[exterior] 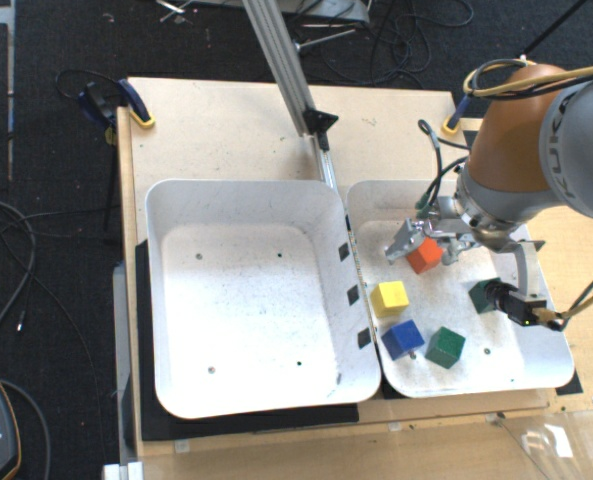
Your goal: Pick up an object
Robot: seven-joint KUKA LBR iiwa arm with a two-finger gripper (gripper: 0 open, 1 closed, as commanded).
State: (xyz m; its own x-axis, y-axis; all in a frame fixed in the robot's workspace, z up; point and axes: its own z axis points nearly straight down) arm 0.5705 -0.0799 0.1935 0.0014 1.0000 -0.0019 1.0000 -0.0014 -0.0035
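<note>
My gripper (429,248) hangs over the back of the right bin (536,373), below the grey and orange arm (521,148). An orange block (425,256) sits between its two fingers, and the fingers are shut on it. In front of it on the bin floor lie a yellow block (390,296), a blue block (404,338) and a green block (444,347). A dark green block (487,294) lies to the right, partly behind a black cable plug.
The left bin (176,218) stands beside the right one, sharing a raised middle rim (351,288). A slanted aluminium rail (276,53) comes down to the bins' back edge. Cables (434,168) loop off the arm above the right bin.
</note>
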